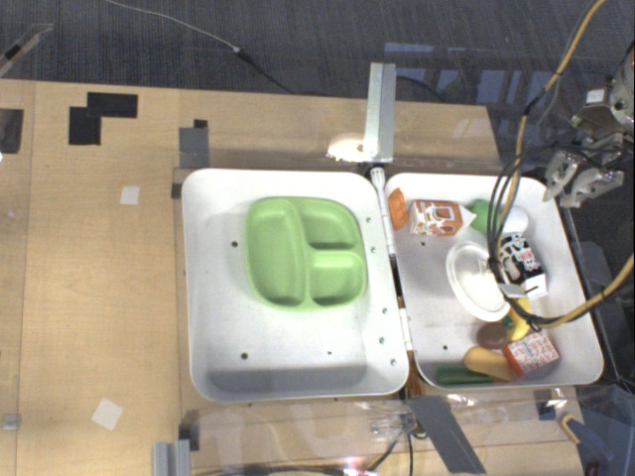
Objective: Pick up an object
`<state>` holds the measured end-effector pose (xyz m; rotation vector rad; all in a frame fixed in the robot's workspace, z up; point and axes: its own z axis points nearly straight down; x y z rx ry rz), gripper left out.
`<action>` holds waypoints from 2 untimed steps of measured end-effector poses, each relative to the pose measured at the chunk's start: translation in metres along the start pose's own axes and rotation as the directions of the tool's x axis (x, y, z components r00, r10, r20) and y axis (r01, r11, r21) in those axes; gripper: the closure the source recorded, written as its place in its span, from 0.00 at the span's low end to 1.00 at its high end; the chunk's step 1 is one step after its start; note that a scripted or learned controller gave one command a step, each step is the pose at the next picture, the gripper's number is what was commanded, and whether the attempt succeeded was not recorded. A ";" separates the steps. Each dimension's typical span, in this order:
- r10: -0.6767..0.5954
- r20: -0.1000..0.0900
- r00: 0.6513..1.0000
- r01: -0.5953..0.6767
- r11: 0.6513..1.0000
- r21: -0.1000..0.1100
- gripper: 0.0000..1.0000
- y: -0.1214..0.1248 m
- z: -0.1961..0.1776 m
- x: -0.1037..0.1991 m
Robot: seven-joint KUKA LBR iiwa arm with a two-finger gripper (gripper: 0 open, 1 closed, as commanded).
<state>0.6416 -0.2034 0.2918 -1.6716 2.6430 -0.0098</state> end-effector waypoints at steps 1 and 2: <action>0.002 0.005 1.000 -0.002 1.000 0.007 1.00 -0.001 -0.012 -0.002; -0.241 -0.002 0.970 0.241 0.970 -0.006 1.00 -0.027 -0.022 -0.012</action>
